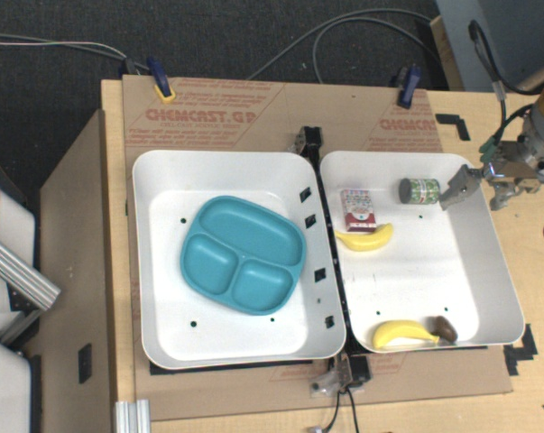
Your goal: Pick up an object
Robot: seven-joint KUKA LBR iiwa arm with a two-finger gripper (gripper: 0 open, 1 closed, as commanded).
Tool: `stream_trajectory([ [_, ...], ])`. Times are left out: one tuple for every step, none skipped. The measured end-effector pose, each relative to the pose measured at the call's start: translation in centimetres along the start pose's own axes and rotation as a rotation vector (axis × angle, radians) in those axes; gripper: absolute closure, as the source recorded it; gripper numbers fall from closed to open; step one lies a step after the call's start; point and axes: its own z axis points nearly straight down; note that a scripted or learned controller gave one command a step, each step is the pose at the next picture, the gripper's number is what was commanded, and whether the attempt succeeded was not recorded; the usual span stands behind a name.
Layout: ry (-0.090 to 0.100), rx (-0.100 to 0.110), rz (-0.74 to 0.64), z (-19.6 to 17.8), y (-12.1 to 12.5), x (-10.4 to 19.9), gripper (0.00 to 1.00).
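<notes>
Banana (405,334) lies well apart from the gripper (477,188), whose state I cannot tell.

Teal plate (243,254); yellow bananas (365,237); green can (420,190); white bins (163,332).

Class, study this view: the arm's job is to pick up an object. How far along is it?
Nothing looks done: the can, the small box and both bananas lie in the right bin. In hand: the tool sits just right of the can, gripping nothing. Left: grasp and lift.
</notes>
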Motion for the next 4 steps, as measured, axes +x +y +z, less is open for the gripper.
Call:
stream_trajectory([
  [-0.003, -0.012, -0.003, -0.7, 0.2, 0.1, 0.0],
  [0.0, -0.006, -0.003, 5.5, 0.2, 0.7, 0.0],
  [-0.001, -0.007, -0.003, 9.9, 0.5, 0.5, 0.0],
  [-0.001, -0.007, -0.002, 14.9, -0.2, -0.3, 0.0],
])
